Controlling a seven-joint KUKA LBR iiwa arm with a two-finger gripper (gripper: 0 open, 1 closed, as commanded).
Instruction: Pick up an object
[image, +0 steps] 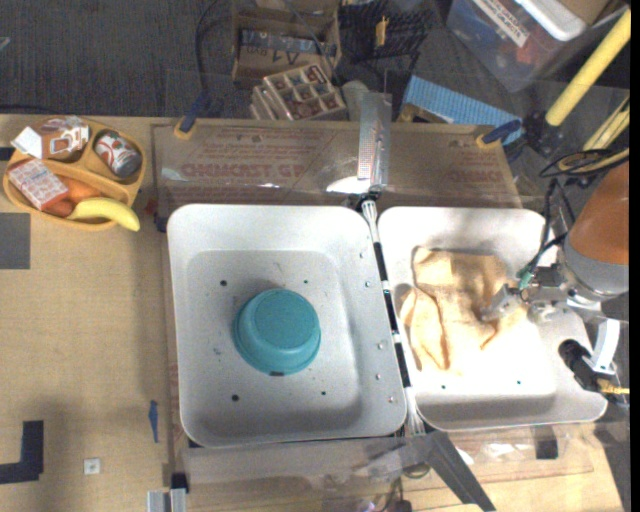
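Note:
A teal bowl (278, 331) sits upside down in the middle of the left white bin (200, 250). A crumpled beige cloth (445, 300) lies in the right white bin (520, 375), spread from its centre toward the left wall. My gripper (497, 308) reaches in from the right and sits low at the cloth's right edge, touching or just over the fabric. The cloth is bunched up where the gripper meets it. The grey arm with its orange band (605, 235) stands over the bin's right rim.
A yellow tray (20, 180) with a banana and small food items rests on the bench at the far left. Cardboard sheets lie behind both bins. Cables and a black part hang by the right bin's right edge.

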